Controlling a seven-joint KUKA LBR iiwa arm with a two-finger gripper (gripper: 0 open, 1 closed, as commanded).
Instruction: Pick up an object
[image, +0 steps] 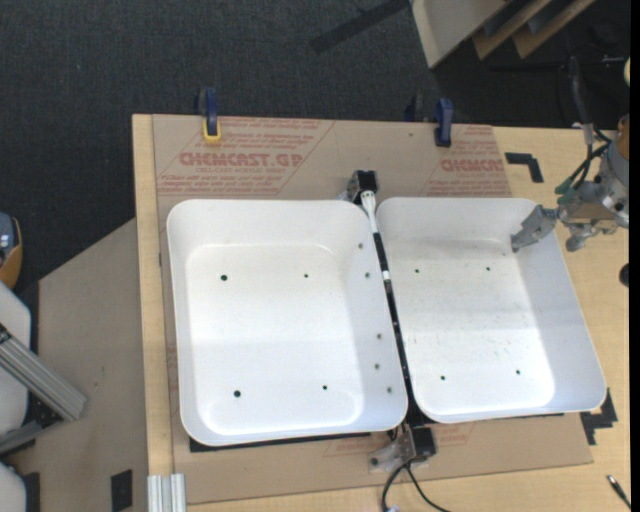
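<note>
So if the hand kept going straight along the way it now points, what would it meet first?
The hand points left and down over the right bin's far right corner, so it would probably meet that bin's white floor first. Its height above the bin is unclear from this slanted view.

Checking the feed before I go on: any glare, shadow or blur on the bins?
Camera view: left bin is evenly bright, with soft shading along its walls; right bin shows a faint grey shadow across its upper half; the pincer at the right edge looks slightly blurred.
</note>
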